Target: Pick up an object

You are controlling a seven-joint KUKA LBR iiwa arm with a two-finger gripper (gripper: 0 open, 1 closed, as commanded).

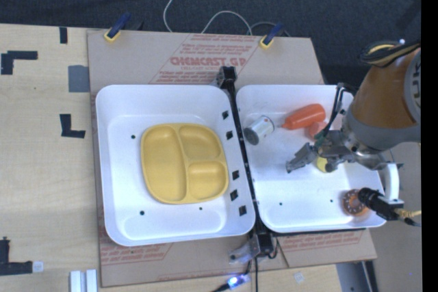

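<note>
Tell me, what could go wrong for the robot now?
1. The pincer hangs over bare bin floor in the right bin, between things, so it might close on nothing.
2. The orange carrot-like toy and the small silver cup lie close by; a sweep of the arm could knock them away.
3. The little round brown thing sits tight in the bin's corner, likely hard to grab.

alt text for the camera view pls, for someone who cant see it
A grey and orange robot arm reaches into the right white bin, its gripper near an orange object and a small metal cup. The left bin holds a yellow divided tray.
</note>
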